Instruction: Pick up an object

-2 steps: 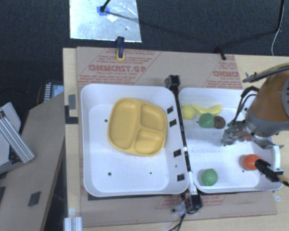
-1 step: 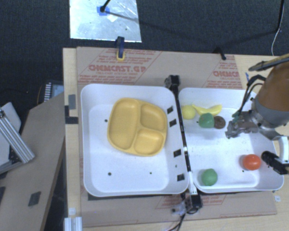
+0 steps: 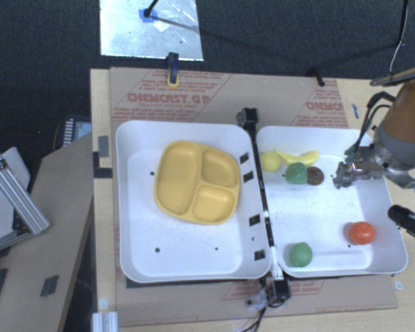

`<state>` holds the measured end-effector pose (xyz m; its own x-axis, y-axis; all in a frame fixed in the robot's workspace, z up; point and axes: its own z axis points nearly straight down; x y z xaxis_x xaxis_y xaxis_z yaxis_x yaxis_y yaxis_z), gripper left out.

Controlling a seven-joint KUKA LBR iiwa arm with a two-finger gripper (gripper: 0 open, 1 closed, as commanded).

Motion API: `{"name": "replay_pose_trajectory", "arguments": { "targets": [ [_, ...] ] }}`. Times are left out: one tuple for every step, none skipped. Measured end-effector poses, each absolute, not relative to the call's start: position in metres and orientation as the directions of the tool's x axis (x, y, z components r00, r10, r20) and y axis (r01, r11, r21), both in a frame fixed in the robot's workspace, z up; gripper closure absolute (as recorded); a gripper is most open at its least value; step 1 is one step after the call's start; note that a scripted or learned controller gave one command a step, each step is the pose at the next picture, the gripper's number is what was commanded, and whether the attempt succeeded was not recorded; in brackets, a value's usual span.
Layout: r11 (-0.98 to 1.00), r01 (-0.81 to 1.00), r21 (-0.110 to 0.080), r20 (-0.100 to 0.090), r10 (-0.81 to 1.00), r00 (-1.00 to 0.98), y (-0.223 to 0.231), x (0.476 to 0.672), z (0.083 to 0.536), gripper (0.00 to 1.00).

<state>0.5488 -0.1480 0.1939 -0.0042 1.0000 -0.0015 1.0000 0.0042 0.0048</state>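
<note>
Nearest, a green ball (image 3: 301, 254) and an orange fruit (image 3: 361, 233) lie free in the right bin (image 3: 325, 206), while farther back the gripper (image 3: 346, 173), its opening impossible to judge, hovers beside the brown piece (image 3: 315, 176), which might get nudged away.

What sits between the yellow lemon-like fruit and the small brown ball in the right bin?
In the camera view, a green round fruit sits between the yellow lemon-like fruit and the brown ball.

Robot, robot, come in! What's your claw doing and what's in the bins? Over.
Gripper over right bin, nothing seen held. Nearest: brown piece, green piece, yellow pieces. Orange ball, green ball lie apart. Yellow tray in left bin.
</note>
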Motion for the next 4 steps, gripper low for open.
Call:
{"name": "replay_pose_trajectory", "arguments": {
  "targets": [
    [0.005, 1.0, 0.007, -0.002, 1.0, -0.005, -0.148, 0.55, 0.248, 1.0],
    [0.009, 1.0, 0.004, 0.001, 1.0, -0.009, -0.104, 0.567, 0.245, 1.0],
    [0.01, 1.0, 0.001, 0.002, 1.0, -0.01, -0.05, 0.573, 0.231, 1.0],
    [0.009, 1.0, 0.001, 0.001, 1.0, -0.009, 0.006, 0.582, 0.22, 1.0]
  ]
}}
